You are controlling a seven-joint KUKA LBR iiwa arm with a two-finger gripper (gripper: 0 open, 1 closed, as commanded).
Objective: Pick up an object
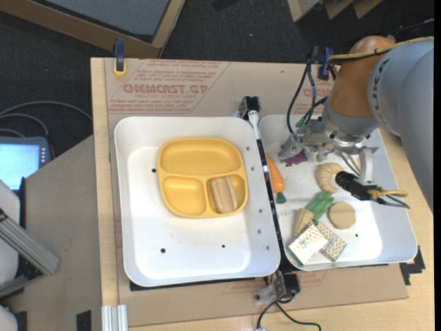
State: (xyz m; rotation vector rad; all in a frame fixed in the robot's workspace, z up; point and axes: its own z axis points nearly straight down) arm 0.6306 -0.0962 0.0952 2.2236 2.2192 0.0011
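1. The gripper [303,143] hangs low over the far left part of the right bin [393,250]; whether it is wide or narrow cannot be told.
2. A small purple piece [296,158] lies on the bin floor just beside it; contact is unclear.
3. Near them lie a carrot [275,176] along the left wall; a tan roll [328,175]; a green piece [318,204]; a round biscuit [342,216].
4. The left bin [138,240] bears a yellow divided plate [200,158]; a tan block [222,194] lies in its near right compartment.
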